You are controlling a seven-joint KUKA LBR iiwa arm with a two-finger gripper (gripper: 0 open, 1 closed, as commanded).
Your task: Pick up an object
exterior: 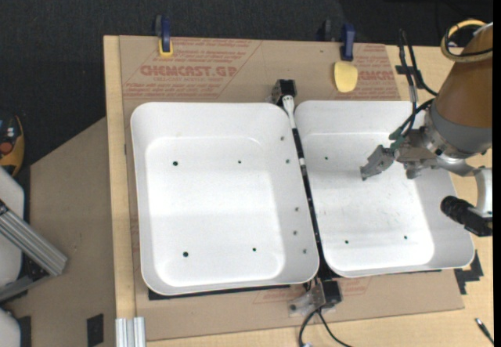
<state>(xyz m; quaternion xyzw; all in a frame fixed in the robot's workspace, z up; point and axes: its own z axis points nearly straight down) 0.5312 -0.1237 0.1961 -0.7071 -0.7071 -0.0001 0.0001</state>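
Observation:
My gripper point(389, 172) hangs over the right white bin point(344, 255), in its upper right part, with the grey wrist and orange band of the arm point(466, 95) behind it at the view's right edge. Its two dark fingers are spread apart, so it is open, and I see nothing between them. White bin floor with a few small dark dots lies below the gripper. The left white bin point(156, 259) sits beside it, well away from the gripper.
A black strip point(301, 173) runs between the two bins. Both bins rest on a cardboard-brown board point(203, 67) held by two blue clamps point(163, 28) at the back. A small yellow piece point(345, 76) lies on the board behind the right bin.

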